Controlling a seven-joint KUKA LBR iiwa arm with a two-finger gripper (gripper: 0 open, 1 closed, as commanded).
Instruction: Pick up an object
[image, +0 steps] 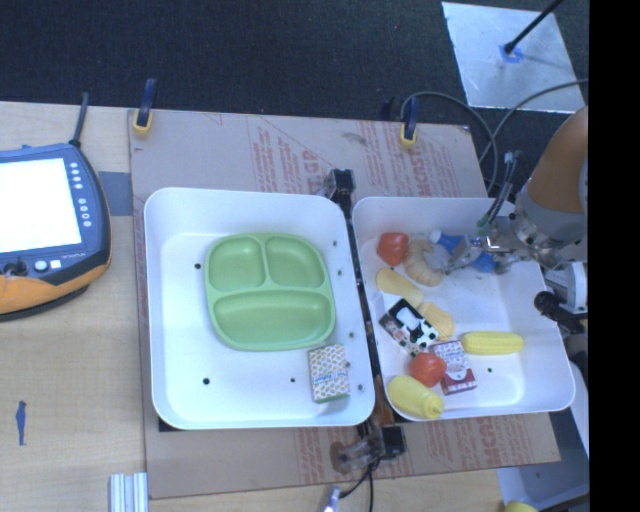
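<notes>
Closest to where I'm standing is a fat yellow lemon-shaped toy (414, 397) by the near edge of the right bin (525, 388), smooth and plasticky.

The action is up at that bin's far edge. The gripper (487, 243) is down over a blue piece (451, 243) there. It's all metal and cable glare, so I honestly can't tell if the claw is apart or together, or if it has hold of anything. My guess is the blue piece is the target. It's touching or nearly touching a lumpy tan thing (421, 262), with a glossy red tomato-looking toy (393, 246) just beside that at the far left corner.

What could go wrong: that corner is crowded, so the claw could pinch the tan lump along with the blue bit or shove both away. These toys look hard and rounded, the kind that squirt out of a squeeze. The bin wall is right there to bump too.

Further out, toward the middle and near side: a black-and-white cow-print item (409, 325), a long yellow corn-ish piece (492, 343), a small red ball (427, 367) and a red-and-white carton (456, 366) touching it.

The left bin (180, 310) has a matte green divided plate (270, 292) in the middle and a small printed box (329, 373) by its near right corner.
</notes>
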